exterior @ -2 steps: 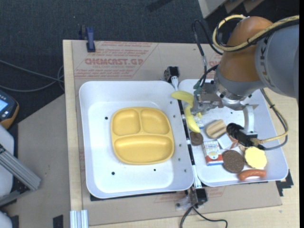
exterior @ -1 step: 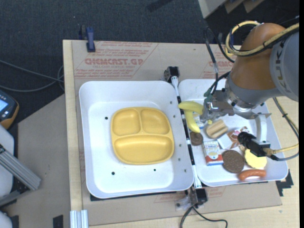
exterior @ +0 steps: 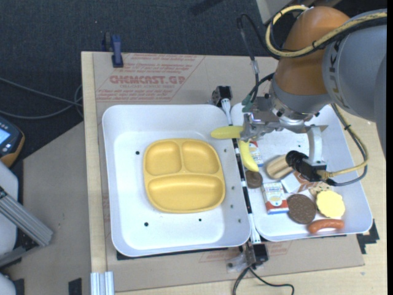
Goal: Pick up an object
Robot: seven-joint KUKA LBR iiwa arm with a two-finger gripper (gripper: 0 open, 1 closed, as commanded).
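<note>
Claw (exterior: pixel 253 128) parked low over the divider between the two bins, right above a yellow banana (exterior: pixel 247 155); can't tell from this angle whether open, closed, or gripping anything. Banana lying along the right bin's (exterior: pixel 359 192) left edge, top end tucked under the claw. Same bin also packed with a small brown cookie (exterior: pixel 253 179), tan bread roll (exterior: pixel 277 166), red-and-white packet (exterior: pixel 276 198), big dark cookie (exterior: pixel 301 208), yellow slice (exterior: pixel 331 204) and a sausage (exterior: pixel 325 226) near the front right corner. Left bin (exterior: pixel 116 165) holding just a yellow divided plate (exterior: pixel 183 175), sitting about mid-bin. Yellow piece (exterior: pixel 226 132) poking across the divider by the claw. Blue clamp (exterior: pixel 115 49) at the bench's back left corner.
</note>
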